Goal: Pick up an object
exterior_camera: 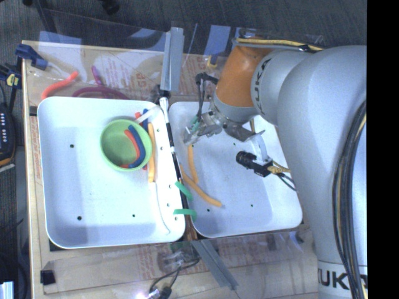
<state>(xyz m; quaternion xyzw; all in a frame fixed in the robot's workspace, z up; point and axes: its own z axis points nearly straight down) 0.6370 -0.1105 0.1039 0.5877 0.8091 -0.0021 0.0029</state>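
Jaws (193, 131), their gap impossible to judge, hang over the right bin (274, 220); an orange strip (198, 182) lies just below them. Beyond, a cluttered worktop (112, 73) meets dark carpet (93, 5).

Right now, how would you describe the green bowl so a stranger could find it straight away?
Look at the left white bin. Near its upper right corner sits the green bowl, round, with red and blue curved pieces inside. It is the one round thing there; the orange stick beside it is thin and straight.

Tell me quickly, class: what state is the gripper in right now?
Gripper: low over the right bin; open or shut cannot be told.
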